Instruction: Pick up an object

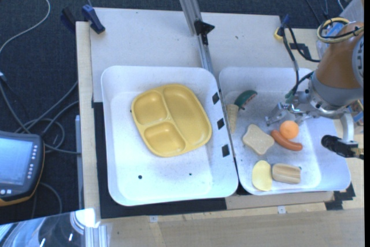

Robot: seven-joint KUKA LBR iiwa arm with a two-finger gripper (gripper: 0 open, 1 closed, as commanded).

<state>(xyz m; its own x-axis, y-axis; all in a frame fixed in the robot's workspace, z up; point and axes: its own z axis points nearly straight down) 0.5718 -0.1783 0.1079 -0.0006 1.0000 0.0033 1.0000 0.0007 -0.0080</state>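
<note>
My jaws (283,115) hang low in the right bin (330,182), just above the orange ball (289,129) that touches the hot dog (287,142); I cannot tell how wide they stand. Bread slice (258,139) lies beside, so I judge the ball the likeliest pick. The yellow tray (170,120) sits alone in the left bin (121,182).
</note>
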